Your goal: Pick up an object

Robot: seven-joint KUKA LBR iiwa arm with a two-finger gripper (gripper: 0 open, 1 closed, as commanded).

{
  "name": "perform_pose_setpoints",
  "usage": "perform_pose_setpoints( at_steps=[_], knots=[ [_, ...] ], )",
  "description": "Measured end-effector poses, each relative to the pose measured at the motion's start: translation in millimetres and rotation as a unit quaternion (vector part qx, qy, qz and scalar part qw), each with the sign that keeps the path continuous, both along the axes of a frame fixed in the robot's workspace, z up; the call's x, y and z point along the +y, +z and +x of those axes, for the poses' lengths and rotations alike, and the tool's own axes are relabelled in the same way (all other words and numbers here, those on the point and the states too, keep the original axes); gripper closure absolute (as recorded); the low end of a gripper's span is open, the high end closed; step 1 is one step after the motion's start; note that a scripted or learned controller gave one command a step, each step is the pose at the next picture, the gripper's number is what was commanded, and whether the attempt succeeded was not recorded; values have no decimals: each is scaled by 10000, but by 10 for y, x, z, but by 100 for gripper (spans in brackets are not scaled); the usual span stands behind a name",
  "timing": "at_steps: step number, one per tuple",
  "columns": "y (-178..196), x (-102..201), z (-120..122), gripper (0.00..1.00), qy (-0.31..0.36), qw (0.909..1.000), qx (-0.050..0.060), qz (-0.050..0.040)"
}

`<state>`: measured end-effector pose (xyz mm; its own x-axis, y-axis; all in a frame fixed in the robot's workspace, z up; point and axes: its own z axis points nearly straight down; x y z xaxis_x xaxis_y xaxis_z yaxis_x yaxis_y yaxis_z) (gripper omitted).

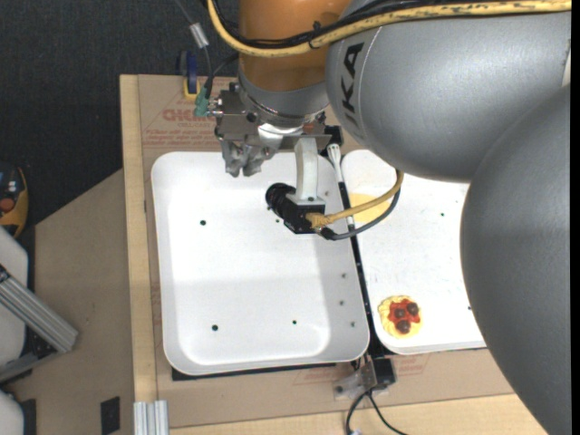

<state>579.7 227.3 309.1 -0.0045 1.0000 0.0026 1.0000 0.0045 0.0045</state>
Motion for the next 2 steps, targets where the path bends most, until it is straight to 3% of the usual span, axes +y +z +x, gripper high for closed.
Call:
perform_pose_setpoints(
  at_steps=[1, 2],
  knots=[
    [159, -28, -248, 100, -16, 10000, 35, -11],
    [485, -25, -428, 100, -15, 10000, 0, -1]
  ],
)
